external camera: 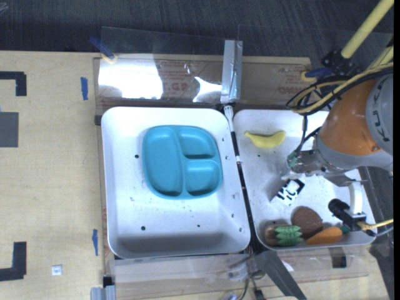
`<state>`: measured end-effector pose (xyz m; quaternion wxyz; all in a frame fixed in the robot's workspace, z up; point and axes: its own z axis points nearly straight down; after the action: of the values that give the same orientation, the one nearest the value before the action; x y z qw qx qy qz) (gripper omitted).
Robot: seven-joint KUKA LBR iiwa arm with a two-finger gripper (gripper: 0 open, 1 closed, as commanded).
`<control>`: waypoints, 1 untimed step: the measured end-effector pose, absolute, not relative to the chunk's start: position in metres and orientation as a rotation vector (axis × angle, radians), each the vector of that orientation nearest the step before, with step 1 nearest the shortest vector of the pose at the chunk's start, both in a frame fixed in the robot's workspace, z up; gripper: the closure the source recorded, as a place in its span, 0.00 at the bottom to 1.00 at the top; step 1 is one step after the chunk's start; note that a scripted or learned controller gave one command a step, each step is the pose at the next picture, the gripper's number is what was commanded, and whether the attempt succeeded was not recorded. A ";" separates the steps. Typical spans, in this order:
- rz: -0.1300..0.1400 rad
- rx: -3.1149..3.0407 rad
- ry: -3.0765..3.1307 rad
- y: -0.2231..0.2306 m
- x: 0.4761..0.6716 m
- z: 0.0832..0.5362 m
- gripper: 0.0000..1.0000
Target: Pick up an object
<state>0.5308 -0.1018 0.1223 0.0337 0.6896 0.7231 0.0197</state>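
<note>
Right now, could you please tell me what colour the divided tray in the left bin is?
The divided tray is light blue, clearest in the camera view.

Robotics lab: plywood bench with black tape markers, two white bins side by side, loose cables, toy food props, grey carpet.

Partial white letters "KU" on arm; nothing else legible.

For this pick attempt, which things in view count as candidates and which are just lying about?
In play, right bin:
gripper
banana
brown lump
green toy
carrot

Lying about:
blue tray in left bin
</note>
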 end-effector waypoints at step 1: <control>0.059 2.123 2.225 -0.102 0.530 0.121 0.00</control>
<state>0.5301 -0.1019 0.1214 0.0329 0.6897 0.7231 0.0191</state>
